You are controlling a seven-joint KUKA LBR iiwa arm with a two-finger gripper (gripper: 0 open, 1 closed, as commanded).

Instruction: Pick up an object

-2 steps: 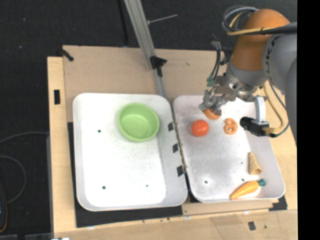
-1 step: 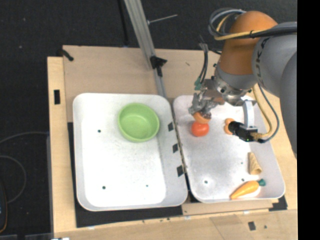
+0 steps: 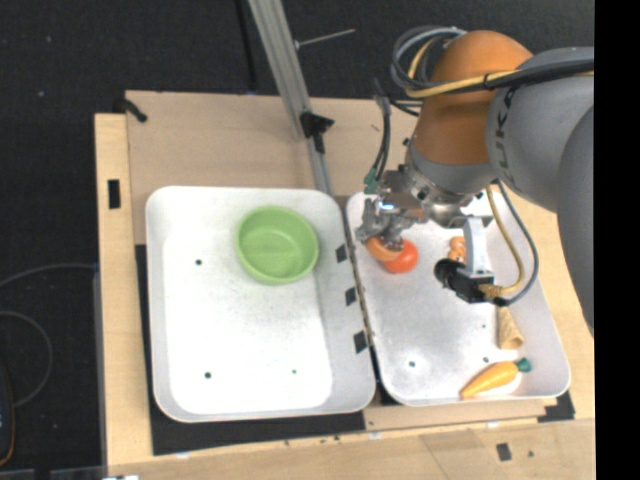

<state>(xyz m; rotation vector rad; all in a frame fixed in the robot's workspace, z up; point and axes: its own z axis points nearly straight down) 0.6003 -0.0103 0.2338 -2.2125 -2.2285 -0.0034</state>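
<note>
The gripper (image 3: 385, 230) hangs just right of the frame's centre, over the upper left corner of the right bin (image 3: 430, 368); open or clenched cannot be told. A red-orange tomato-like object (image 3: 397, 257) sits directly below it, touching or nearly so, close to the bin's left wall. A toy carrot (image 3: 490, 377) lies well apart, lower right. The green bowl (image 3: 278, 245) rests in the left bin (image 3: 200, 368).

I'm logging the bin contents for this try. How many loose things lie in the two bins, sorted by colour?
Green: 1, the bowl in the left bin.
Red-orange: 1, the round piece under the gripper in the right bin.
Orange: 2, the carrot and a small piece, partly hidden.
Tan: 1, the cone-shaped piece.
Total: 5
</note>
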